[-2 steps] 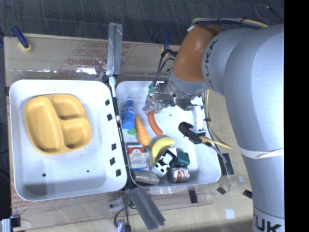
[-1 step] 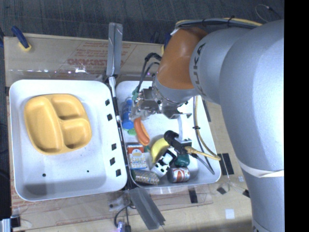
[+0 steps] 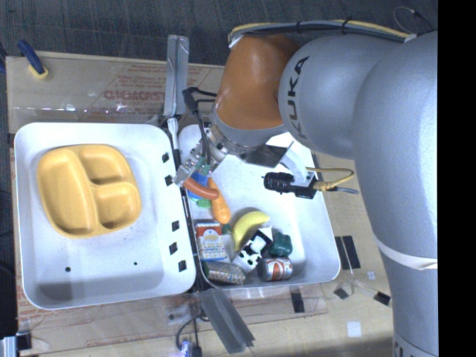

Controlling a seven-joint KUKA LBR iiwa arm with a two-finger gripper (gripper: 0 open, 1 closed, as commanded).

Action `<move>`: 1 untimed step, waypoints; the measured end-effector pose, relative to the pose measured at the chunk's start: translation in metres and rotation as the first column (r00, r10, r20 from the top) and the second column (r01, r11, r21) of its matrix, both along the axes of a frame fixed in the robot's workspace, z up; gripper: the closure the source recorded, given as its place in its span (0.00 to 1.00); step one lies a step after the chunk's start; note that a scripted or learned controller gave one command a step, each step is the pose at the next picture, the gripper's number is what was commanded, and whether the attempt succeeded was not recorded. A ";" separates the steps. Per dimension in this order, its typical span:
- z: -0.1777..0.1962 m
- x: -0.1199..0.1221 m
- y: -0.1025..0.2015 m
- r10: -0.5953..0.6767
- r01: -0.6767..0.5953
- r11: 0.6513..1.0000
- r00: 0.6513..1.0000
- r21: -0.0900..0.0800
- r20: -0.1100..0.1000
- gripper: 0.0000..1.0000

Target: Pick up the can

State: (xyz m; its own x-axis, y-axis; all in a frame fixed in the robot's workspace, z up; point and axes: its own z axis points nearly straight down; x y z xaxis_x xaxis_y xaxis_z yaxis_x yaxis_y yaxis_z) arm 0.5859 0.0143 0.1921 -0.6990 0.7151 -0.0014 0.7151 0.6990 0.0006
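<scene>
Camera view: arm reaches over the right bin (image 3: 327, 262), can (image 3: 276, 269) not yet picked.
Hand (image 3: 196, 163) sits low at the right bin's upper-left corner near the carrot (image 3: 221, 210), well apart from the can, which lies on its side at the near wall; cannot tell its opening. Count: 2 bins, 1 can, 1 banana (image 3: 249, 225), 1 yellow tray (image 3: 88, 189) in the left bin (image 3: 44, 288), clutter packed toward the right bin's near-left.

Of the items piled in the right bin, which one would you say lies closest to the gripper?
The orange carrot-like piece, right under the gripper; the banana and can lie farther away.
</scene>
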 end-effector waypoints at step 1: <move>0.116 0.040 -0.006 -0.257 0.257 0.966 0.966 0.000 0.001 1.00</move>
